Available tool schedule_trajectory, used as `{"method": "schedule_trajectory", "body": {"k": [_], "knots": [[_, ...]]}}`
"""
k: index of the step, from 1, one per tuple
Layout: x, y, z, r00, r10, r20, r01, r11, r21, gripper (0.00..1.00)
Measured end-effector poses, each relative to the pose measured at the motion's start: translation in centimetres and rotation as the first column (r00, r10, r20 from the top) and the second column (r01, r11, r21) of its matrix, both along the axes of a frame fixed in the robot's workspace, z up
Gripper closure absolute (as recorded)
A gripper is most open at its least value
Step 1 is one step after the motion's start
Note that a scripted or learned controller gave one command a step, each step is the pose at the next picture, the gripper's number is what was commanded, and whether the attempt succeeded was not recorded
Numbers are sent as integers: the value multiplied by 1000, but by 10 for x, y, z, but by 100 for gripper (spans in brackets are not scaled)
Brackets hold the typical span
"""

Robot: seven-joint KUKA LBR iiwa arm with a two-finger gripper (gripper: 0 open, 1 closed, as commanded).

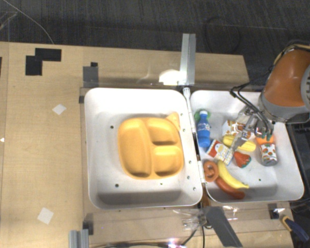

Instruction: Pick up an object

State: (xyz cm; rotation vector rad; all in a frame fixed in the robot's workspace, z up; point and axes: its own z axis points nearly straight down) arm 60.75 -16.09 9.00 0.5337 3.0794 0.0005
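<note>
We see the bench (36,154), a light wood-toned top. On it sit two shallow white bins touching side by side: the left bin (101,154) and the right bin (292,182). Black patches (41,60) mark its far left, and pale square tags (59,109) lie nearer.

A yellow divided tray (149,148) is lying in the left white bin (101,138), filling most of its floor. The wooden counter (36,154) is carrying black patches (41,60) near its far left edge.
</note>
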Motion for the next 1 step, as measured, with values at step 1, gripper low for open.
{"method": "schedule_trajectory", "body": {"k": [1], "knots": [[4,1,15,1000,7,12,-7,1000,-3,100]]}}
